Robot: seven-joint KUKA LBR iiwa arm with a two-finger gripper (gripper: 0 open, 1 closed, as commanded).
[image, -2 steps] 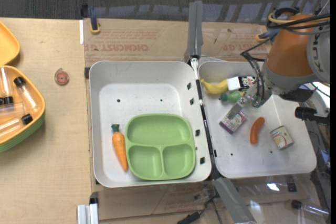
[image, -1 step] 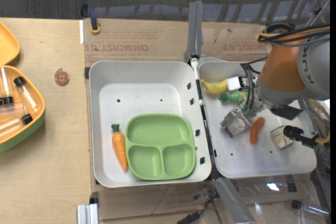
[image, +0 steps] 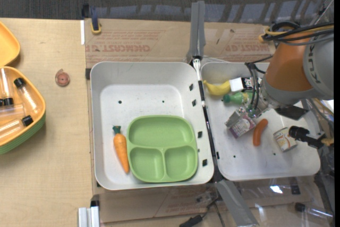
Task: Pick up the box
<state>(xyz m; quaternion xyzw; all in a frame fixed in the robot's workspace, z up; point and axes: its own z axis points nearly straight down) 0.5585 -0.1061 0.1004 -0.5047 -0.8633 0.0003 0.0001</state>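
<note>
A small grey and purple box lies tilted on the floor of the right bin, near its left middle. My gripper hangs from the grey arm with the orange band, right over the box's upper right corner and seemingly touching it. A second small white carton lies further right in the same bin.
An orange-red sausage-shaped toy lies just right of the box. A yellow banana and a green item sit behind it. The left bin holds a green divided plate and a carrot.
</note>
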